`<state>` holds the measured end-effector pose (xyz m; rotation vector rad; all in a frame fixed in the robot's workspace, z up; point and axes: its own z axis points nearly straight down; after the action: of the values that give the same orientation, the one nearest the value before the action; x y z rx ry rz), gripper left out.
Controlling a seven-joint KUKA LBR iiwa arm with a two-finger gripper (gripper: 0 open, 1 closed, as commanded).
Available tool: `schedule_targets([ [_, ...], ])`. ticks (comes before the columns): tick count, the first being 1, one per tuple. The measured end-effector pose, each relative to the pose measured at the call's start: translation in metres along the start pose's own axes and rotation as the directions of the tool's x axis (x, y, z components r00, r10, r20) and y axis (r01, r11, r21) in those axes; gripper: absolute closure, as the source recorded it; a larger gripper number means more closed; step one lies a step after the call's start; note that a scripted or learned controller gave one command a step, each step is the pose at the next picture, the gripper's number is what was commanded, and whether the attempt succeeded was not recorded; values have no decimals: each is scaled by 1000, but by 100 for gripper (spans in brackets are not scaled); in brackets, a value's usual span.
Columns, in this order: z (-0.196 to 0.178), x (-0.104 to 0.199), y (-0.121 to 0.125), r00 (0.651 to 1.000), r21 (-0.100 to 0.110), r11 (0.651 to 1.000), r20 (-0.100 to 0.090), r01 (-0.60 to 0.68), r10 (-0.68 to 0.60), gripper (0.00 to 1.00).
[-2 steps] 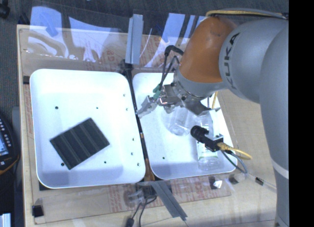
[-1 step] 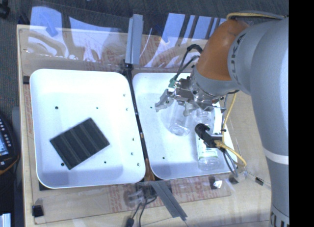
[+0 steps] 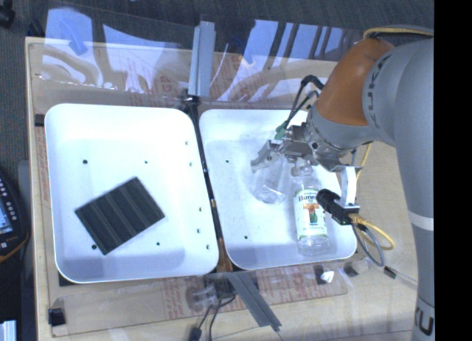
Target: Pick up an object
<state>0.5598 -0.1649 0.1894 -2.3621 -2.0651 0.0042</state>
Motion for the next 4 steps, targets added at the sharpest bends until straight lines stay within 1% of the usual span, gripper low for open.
schedule_targets([
  [1, 63, -21, 17, 1000, -33, 999, 9, 30, -30, 0],
  [2, 15, -36, 20, 993, -3, 993, 1, 117, -117, 0],
  [3, 15, -36, 20, 993, -3, 993, 1, 117, -117, 0],
  [4, 46, -8, 67, 1000, -7, 1000, 2, 4, -4, 0],
])
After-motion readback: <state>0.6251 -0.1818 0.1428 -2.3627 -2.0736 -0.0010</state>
